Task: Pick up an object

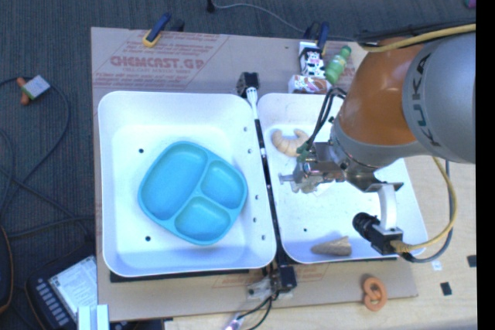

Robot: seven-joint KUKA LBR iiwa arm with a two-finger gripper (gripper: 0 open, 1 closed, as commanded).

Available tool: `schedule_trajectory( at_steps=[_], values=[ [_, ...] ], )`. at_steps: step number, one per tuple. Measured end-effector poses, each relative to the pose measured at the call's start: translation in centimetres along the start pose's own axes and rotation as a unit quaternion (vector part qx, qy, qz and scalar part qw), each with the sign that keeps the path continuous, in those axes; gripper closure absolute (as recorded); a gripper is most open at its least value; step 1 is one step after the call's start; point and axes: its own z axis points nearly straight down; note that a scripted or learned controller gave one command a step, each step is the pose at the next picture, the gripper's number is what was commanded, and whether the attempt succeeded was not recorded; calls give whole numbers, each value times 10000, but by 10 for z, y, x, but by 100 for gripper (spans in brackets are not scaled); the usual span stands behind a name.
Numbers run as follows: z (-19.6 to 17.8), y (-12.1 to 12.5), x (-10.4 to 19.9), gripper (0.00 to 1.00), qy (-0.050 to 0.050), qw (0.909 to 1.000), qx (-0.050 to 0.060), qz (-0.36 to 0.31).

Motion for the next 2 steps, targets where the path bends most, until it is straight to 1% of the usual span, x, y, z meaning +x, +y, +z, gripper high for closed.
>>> schedule_trajectory(
  at_steps=[1, 2],
  values=[
    [13, 60, 45, 100, 0, 10000, -1, -6],
    [-19, 0, -14, 100, -7, 10000, -1, 8]
  ],
)
